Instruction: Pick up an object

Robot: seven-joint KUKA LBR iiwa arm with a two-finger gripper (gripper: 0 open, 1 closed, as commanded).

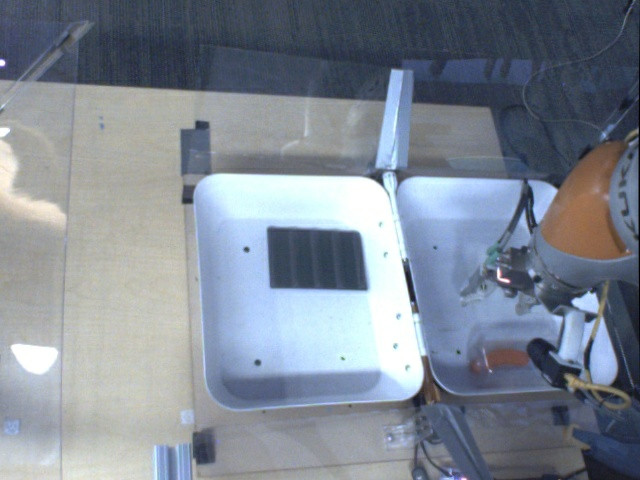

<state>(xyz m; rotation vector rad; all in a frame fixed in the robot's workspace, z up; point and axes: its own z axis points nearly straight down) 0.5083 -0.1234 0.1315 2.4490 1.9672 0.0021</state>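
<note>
In the right bin (440,208), a small red-orange object (500,358) lies near the front wall. A pale, glassy thing (474,286) sits toward the bin's middle. My gripper (505,278) hangs over the right half of this bin, just right of the glassy thing and above the red-orange object. The grey wrist and orange band (585,213) hide what is beneath them. Whether anything sits in the gripper is not visible.
The left bin (220,298) holds a dark ribbed rectangular pad (317,259) in its middle. A metal divider post (393,128) rises behind the seam between the bins. Yellow and black cabling (570,373) hangs at the right bin's front right corner.
</note>
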